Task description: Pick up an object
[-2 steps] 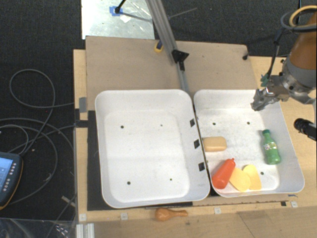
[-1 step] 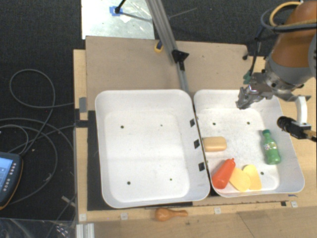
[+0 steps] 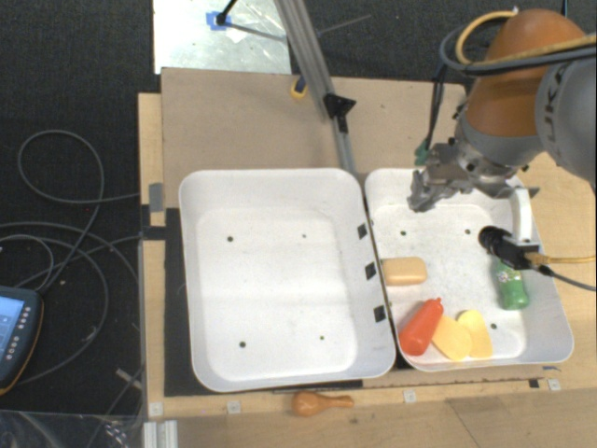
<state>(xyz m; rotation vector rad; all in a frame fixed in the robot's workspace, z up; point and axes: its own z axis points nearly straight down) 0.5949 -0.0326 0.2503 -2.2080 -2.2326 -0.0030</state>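
Observation:
My gripper (image 3: 423, 197) hangs over the far left corner of the right bin (image 3: 550, 348), and nothing shows beneath it but bare bin floor. A tan rounded block (image 3: 404, 271) lies by the bin's left wall, in front of the gripper. At the near edge, a red-orange tapered piece (image 3: 422, 326) leans beside two yellow pieces (image 3: 454, 340) (image 3: 477, 331). A green bottle-like thing (image 3: 512, 289) sits at the right side, below the wrist.
The left bin (image 3: 201, 250) adjoins the right one along a clipped divider. A brown wooden piece (image 3: 322, 401) lies on the bench in front of the bins. A grey slanted pole (image 3: 312, 54) ends behind the bins. Cables and a tablet (image 3: 14, 329) lie at the left.

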